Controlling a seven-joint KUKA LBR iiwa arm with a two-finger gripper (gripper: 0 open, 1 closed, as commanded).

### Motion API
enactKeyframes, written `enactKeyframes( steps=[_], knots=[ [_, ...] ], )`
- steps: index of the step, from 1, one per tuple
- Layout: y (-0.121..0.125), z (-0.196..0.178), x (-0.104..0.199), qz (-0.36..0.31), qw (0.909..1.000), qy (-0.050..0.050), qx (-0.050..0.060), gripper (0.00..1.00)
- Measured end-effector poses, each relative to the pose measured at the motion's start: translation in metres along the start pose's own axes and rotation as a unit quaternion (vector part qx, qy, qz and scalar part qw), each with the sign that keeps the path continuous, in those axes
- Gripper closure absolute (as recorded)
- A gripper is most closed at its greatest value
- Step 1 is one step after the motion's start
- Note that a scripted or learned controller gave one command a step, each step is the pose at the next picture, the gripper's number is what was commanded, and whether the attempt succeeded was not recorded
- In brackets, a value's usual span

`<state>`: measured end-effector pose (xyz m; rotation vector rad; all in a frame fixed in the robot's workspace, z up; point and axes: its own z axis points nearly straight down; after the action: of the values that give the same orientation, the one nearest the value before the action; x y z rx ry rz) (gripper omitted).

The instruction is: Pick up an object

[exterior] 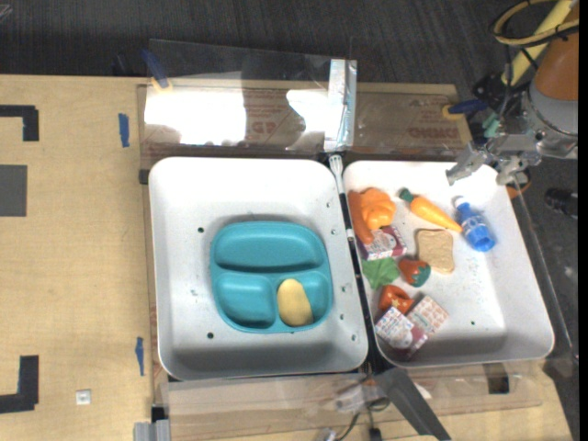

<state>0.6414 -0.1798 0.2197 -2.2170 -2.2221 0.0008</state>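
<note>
Gripper (485,162) poised over the far right corner of the right bin (524,315); finger state cannot be told, nothing visibly held. Blue bottle (474,227) lies just below it in that bin, beside a toy carrot (429,209) and bread slice (436,249). Left bin (175,246) holds a teal divided tray (266,251) with a yellow potato (294,302).

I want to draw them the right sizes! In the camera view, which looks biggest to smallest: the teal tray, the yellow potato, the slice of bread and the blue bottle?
1. Teal tray, by far the largest.
2. Yellow potato.
3. Slice of bread, nearly the potato's size, so that order is unsure.
4. Blue bottle, looks smallest.
</note>
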Motion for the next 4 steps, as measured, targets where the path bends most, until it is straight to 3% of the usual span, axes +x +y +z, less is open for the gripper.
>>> enactKeyframes(
  steps=[1,2,3,4],
  knots=[
    [-0.036,0.113,0.009,0.043,0.9990,0.003,-0.008,0.00],
    [0.018,0.136,0.013,0.045,0.9989,0.003,0.006,0.00],
    [0.017,0.128,0.013,0.045,0.9989,0.003,0.011,1.00],
    [0.015,0.134,0.040,0.017,0.9998,-0.005,0.009,1.00]
  ],
)
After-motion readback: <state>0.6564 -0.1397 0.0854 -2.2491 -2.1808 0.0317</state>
